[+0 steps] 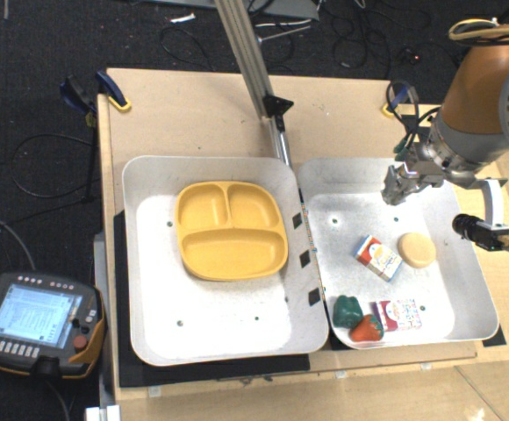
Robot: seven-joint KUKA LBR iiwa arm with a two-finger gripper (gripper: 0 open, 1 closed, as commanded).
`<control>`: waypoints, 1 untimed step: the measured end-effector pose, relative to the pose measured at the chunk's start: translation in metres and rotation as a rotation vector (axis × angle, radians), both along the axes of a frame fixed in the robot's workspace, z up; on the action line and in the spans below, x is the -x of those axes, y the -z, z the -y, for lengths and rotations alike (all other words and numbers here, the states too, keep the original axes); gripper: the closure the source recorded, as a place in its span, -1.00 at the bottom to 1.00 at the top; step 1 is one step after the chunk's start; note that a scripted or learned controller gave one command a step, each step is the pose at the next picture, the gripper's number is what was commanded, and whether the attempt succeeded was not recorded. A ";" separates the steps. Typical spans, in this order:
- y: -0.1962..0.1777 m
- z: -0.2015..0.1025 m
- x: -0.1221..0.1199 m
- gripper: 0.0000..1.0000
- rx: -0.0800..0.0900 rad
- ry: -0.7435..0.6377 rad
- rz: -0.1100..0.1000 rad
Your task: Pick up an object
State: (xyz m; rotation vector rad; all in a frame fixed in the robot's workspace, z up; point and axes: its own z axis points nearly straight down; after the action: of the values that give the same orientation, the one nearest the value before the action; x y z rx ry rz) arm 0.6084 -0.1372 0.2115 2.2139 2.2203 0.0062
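Note:
My gripper [397, 185] hangs over the far part of the right bin [342, 191], with no object under or between it that I can make out. Nearer the front of that bin lie a small white and orange carton [378, 258], a round tan bun-like piece [418, 250], a green pepper-like piece [348, 309], a red strawberry-like piece [367, 329] and a flat white and red packet [401, 314]. All of these sit below and apart from the gripper.
The left bin [149, 235] holds a yellow divided plate [232, 230]. A slanted metal pole [247, 42] runs down to the gap between the bins. A teach pendant [35, 323] lies off the bench at the lower left. Clamps [110, 90] grip the bench's far corners.

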 end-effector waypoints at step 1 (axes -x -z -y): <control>-0.030 0.000 -0.001 1.00 0.000 0.000 -0.002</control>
State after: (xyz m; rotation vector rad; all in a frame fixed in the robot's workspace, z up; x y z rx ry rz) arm 0.6097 -0.1370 0.2412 2.2154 2.2210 0.0046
